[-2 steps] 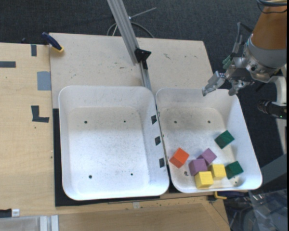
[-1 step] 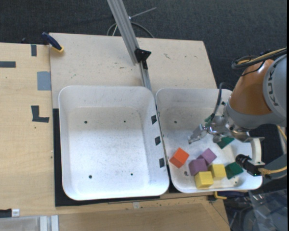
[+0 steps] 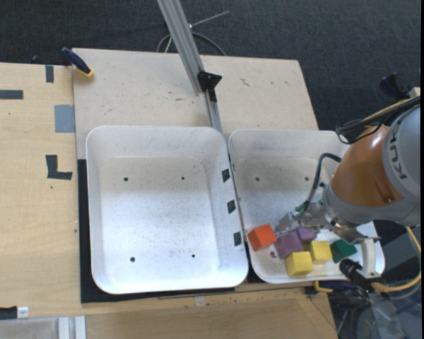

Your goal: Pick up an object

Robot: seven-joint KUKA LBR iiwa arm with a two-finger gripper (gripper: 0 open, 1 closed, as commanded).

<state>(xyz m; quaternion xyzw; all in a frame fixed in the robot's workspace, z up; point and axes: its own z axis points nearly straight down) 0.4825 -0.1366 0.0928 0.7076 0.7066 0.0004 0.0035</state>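
Right bin (image 3: 283, 154) with orange (image 3: 261, 236), purple (image 3: 290, 244), yellow (image 3: 299, 263) blocks; gripper (image 3: 295, 224) state impossible to tell.

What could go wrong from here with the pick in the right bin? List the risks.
1. The small orange block, purple block, two yellow blocks and green block crowd together in the right white bin, so the two-finger gripper may nudge neighbours rather than seat cleanly on one.
2. The cluster sits near the bin's front wall, so a pushed block could wedge there.
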